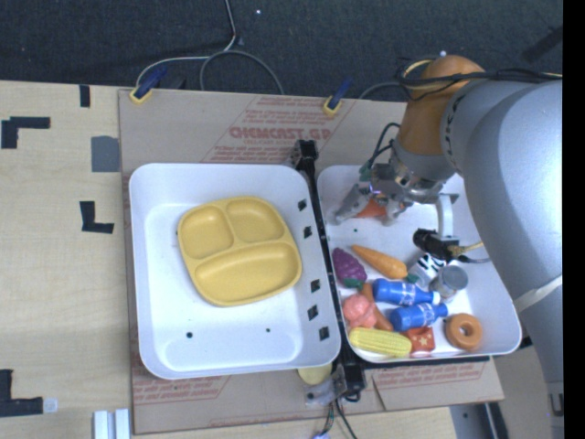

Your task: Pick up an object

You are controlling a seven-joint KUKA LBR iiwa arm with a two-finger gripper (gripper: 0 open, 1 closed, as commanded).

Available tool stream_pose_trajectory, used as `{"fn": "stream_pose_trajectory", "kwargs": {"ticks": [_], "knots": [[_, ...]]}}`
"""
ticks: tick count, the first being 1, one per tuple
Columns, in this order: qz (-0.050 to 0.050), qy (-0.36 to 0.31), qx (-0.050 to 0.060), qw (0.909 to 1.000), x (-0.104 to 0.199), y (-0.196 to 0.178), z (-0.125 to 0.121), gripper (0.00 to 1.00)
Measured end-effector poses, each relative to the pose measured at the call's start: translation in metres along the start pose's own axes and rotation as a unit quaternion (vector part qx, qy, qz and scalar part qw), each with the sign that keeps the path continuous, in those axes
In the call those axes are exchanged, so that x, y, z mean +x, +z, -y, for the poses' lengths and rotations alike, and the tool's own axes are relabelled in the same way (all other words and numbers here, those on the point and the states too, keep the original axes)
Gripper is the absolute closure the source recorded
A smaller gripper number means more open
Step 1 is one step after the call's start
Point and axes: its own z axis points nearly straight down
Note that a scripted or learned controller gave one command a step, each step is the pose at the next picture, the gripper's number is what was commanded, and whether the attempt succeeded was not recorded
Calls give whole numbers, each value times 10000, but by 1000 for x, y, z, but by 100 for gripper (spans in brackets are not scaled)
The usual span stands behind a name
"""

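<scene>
A cardboard-covered bench (228,135) carried two bins. The left bin (146,245) was occupied by a yellow tray (239,250). At the right bin's (498,314) far edge, an orange toy (373,208) was clamped between the gripper's (370,207) fingers.

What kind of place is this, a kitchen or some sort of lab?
Most likely a robotics lab bench, not a kitchen. A grey robot arm reaches over two white bins, the food such as the corn and donut looks like plastic toys, and cables trail across the bench.
</scene>
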Motion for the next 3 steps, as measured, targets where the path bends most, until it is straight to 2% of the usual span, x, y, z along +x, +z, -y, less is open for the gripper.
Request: {"fn": "stream_pose_trajectory", "kwargs": {"ticks": [1, 3], "knots": [[-25, -7, 6, 10000, -2, 0, 0, 0], [-11, -2, 2, 10000, -1, 0, 0, 0]]}}
